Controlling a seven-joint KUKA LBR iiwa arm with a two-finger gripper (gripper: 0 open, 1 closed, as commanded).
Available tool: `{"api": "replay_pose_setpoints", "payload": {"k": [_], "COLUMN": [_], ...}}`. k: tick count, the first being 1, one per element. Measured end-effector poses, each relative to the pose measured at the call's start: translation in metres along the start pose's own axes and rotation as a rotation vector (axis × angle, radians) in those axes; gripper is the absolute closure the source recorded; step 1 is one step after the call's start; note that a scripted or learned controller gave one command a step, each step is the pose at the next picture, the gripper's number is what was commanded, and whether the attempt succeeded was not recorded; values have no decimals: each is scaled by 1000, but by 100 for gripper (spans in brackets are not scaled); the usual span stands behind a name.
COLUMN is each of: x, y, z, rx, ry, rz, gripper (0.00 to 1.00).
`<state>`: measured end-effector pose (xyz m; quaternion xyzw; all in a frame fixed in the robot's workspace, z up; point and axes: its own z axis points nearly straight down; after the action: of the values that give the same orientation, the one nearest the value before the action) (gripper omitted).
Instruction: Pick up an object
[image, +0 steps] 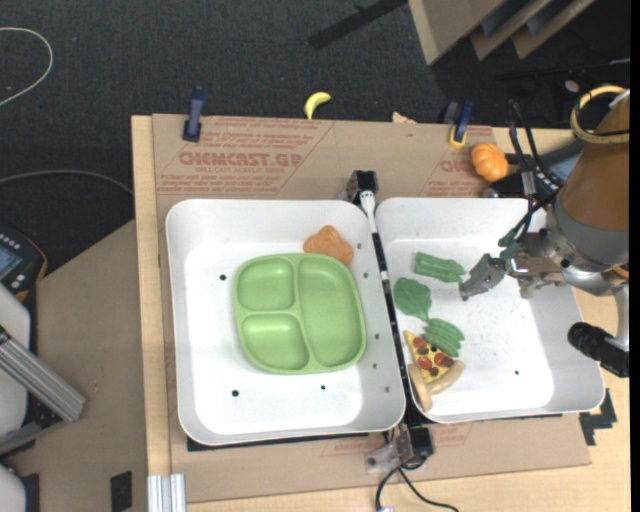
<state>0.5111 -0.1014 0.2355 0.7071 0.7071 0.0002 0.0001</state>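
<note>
In the right bin (520, 385) lie several toy foods: a green pod-like piece (440, 266) at the upper left, a green leaf (411, 296) below it, a ridged green piece (444, 333) and a pizza slice (432, 364) near the front left. My gripper (483, 277) hangs over the right bin, just right of the green pod-like piece, its dark fingers pointing left and down with nothing visible between them. The left bin (200, 380) holds a green divided plate (299, 311) and an orange toy piece (328, 243) at its upper right.
A black divider strip (378, 262) runs between the two bins. On the brown board behind them sit an orange toy fruit (489, 161), a yellow banana-shaped toy (316, 102) and blue clamps (194, 115). The grey arm (600, 200) fills the right side.
</note>
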Motion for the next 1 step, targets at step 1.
{"api": "replay_pose_setpoints", "payload": {"k": [1], "x": [78], "y": [-34], "z": [34], "rx": [9], "ry": [4], "rz": [-7], "gripper": [0]}}
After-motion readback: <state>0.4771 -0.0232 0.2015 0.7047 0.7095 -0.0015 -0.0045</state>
